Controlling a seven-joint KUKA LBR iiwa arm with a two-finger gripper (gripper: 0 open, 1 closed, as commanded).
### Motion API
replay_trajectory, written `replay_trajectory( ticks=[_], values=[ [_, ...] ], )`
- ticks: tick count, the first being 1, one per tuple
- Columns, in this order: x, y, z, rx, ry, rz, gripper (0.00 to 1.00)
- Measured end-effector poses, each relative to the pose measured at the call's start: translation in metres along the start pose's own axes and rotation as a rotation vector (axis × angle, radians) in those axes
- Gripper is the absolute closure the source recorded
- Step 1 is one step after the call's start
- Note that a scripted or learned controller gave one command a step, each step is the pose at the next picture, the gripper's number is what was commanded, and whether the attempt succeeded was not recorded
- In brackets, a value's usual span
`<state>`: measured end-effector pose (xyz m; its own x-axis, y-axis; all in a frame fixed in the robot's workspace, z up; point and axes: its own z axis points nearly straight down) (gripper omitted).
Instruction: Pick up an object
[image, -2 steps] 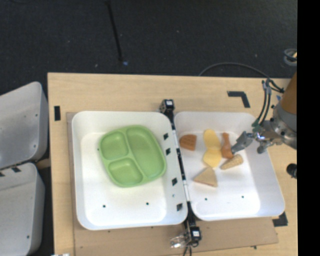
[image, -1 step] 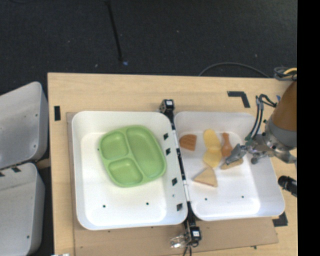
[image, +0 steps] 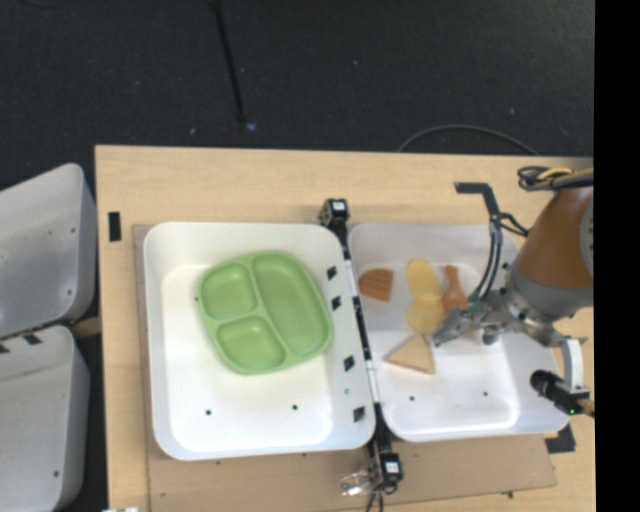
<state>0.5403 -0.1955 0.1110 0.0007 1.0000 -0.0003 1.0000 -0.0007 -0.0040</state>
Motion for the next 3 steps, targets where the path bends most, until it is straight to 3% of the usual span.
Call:
replay_trajectory(
  ticks=[1,3],
  values=[
    [-0.001,0.001,-0.014,-0.006,-0.001,0.004,1.0],
    [-0.004,-0.002,-0.14,-0.012,-0.003,-0.003,1.0]
  ],
)
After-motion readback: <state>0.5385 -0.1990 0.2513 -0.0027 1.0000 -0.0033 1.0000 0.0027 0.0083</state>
